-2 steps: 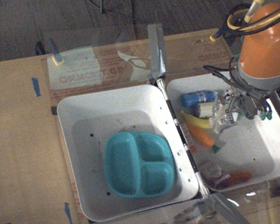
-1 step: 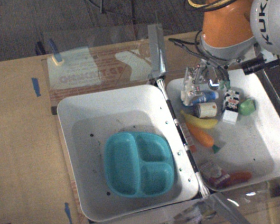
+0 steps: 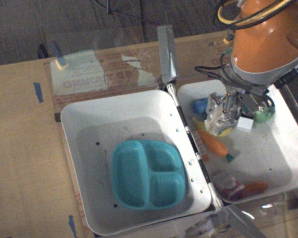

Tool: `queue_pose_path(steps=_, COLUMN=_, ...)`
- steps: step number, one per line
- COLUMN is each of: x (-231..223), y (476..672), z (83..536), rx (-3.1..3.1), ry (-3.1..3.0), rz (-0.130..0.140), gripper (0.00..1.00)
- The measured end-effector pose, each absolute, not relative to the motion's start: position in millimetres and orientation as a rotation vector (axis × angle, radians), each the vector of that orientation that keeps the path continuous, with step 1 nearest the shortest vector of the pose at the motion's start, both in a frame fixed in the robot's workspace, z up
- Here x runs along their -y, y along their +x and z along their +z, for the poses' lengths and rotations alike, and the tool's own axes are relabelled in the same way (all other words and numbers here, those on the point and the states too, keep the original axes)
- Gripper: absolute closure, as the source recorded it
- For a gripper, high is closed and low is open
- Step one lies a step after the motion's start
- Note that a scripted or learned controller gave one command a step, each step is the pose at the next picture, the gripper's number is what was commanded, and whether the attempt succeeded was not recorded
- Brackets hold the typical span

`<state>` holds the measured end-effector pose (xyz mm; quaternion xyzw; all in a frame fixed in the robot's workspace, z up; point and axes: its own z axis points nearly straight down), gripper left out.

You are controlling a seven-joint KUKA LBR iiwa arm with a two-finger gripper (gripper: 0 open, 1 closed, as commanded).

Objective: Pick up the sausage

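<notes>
The sausage [image 3: 255,188], a reddish-orange link, lies along the near wall of the right bin [image 3: 295,169]. It lies flat, with nothing gripping it. My gripper [image 3: 220,115] hangs over the far left part of that bin, above a yellow item [image 3: 226,130] and just past the top end of a carrot [image 3: 214,143]. The orange-banded wrist [image 3: 262,33] covers the bin's far right corner. The gripper is well away from the sausage, roughly a third of the bin's length farther back.
A teal divided plate [image 3: 147,174] sits in the left bin [image 3: 87,155]. In the right bin lie a blue item [image 3: 200,106], a green item [image 3: 262,115], a white cube [image 3: 245,124] and a pinkish packet [image 3: 230,185] touching the sausage's left end.
</notes>
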<state>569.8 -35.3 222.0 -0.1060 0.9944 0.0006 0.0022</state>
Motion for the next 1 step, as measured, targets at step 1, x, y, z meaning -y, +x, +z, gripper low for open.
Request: queue_pose_path(steps=1, x=-6.4, y=659.3, z=229.5, rx=-3.006, ry=-0.873, rz=0.001, gripper=1.00)
